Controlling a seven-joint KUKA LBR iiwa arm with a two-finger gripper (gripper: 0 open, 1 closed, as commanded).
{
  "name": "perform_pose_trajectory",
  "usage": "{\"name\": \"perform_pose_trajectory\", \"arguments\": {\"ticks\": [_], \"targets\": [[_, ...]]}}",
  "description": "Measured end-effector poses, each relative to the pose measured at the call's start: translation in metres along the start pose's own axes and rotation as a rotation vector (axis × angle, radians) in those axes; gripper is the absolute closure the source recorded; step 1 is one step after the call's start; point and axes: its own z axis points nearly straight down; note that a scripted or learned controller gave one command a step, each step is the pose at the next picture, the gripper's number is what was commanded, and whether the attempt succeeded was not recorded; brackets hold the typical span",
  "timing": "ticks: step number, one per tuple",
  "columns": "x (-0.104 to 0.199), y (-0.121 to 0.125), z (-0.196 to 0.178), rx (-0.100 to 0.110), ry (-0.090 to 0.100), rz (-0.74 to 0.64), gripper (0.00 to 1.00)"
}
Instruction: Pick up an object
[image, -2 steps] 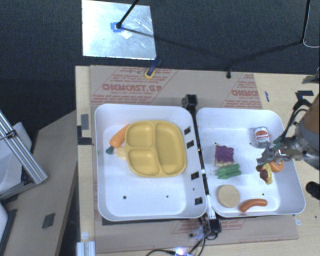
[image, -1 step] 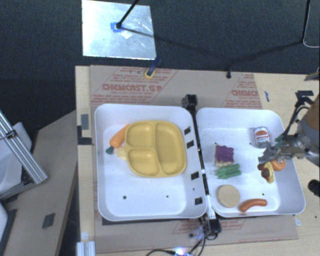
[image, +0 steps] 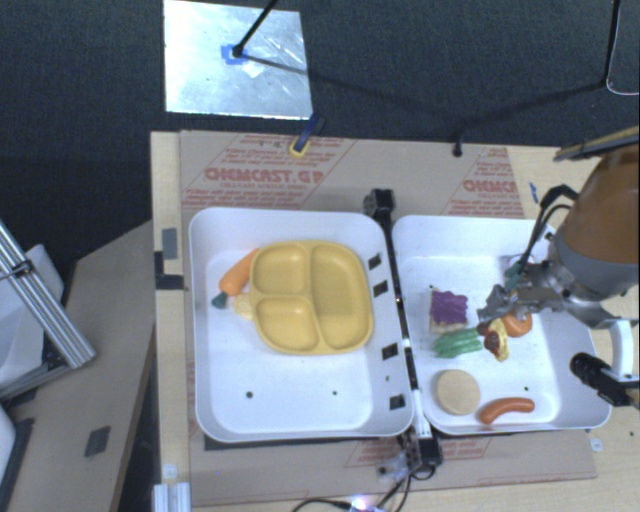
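This is a robotics lab rather than a home or kitchen. The desk (image: 120, 300) is a bare wooden bench with a protective sheet (image: 270, 170) printed with a maker's name laid across it, and two shallow white bins (image: 290, 400) are clipped side by side on top. The food in them is toy plastic — a carrot (image: 238, 271), a sausage (image: 505, 408), a yellow divided plate (image: 305, 297). Cables (image: 500, 110) trail over dark carpet, a metal plate (image: 237, 58) lies on the floor, and aluminium framing (image: 40, 300) stands at the left — all test-rig furniture.
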Motion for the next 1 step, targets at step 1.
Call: {"name": "perform_pose_trajectory", "arguments": {"ticks": [1], "targets": [[0.0436,0.0079,0.0012,-0.001,0.001,-0.001,1.0]]}}
